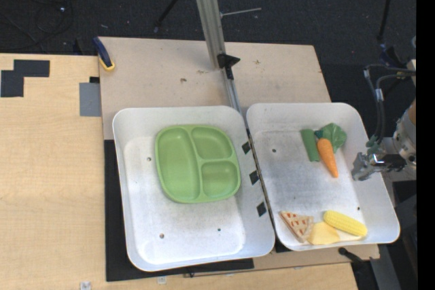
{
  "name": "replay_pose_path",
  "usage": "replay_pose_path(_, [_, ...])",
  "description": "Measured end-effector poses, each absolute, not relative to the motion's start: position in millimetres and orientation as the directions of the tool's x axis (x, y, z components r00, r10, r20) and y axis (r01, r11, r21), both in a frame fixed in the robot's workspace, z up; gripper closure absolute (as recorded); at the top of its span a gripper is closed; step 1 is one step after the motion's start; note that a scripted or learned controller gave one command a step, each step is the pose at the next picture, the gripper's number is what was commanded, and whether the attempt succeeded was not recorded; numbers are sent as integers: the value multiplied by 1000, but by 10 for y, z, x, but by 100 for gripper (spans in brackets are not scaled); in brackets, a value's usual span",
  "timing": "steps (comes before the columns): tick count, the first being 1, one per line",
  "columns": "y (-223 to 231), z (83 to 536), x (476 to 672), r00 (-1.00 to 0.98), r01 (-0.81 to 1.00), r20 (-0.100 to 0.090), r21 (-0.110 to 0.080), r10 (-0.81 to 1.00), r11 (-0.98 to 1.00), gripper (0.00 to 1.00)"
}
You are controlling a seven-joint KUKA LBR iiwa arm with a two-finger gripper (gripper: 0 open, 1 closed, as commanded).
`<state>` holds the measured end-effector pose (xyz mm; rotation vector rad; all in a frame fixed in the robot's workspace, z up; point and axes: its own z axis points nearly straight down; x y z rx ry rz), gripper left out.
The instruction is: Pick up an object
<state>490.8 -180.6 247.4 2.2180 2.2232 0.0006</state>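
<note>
In the right bin (292, 180) lie a toy carrot (327, 155) with a leafy green top (333, 134) and a dark green stick (310, 145) beside it. A yellow corn cob (345, 223), a pale yellow wedge (323, 235) and a pizza slice (296, 223) sit near that bin's front edge. My gripper (368, 165) hangs at the bin's right rim, just right of the carrot and apart from it, with nothing seen in it.
The left bin (136, 214) holds a green divided plate (198, 164). An upright aluminium post (209, 17) stands behind the bins. Black clips (253, 176) mark the seam between the two bins.
</note>
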Motion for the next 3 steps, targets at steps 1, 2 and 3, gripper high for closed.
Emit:
replay_pose_path(1, [-1284, 2540, 5071, -6, 1000, 2, -1, 1000, 6, 100])
replay_pose_path(2, [-796, 2439, 5348, -5, 1000, 1, -2, 1000, 5, 100])
replay_pose_path(3, [-367, 2482, 5520, -4, 1000, 1, -1, 1000, 4, 100])
